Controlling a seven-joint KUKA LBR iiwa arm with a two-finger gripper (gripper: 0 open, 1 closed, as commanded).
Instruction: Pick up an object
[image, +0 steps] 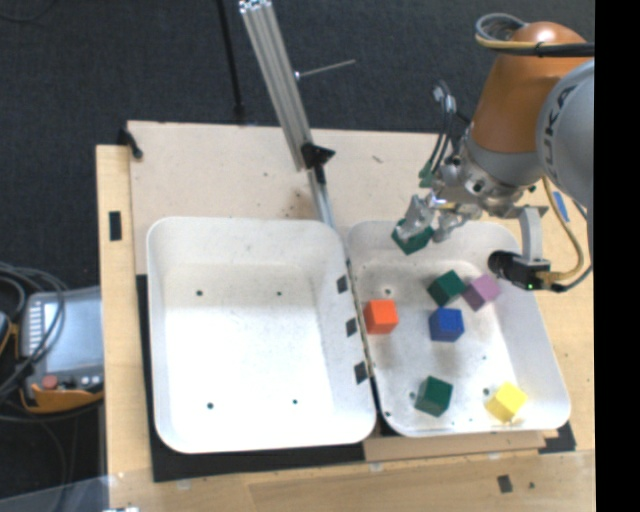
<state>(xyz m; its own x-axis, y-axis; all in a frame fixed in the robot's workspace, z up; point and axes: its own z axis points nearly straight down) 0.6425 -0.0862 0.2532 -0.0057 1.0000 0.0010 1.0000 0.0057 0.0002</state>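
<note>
Your gripper (418, 228) grasps a green block (410, 238) above the right bin's (540, 330) far-left corner (lifted, apparently); pick looks done.

Bench (215, 170) w/ two white bins: left bin (170, 240), right bin (545, 345).

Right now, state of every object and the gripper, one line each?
gripper: shut on the green block, raised over right bin's far left corner
green block: between the fingers
orange cube: resting in right bin
blue cube: resting
dark green cube: resting, touching purple cube
purple cube: resting
second dark green cube: resting
yellow cube: resting
</note>
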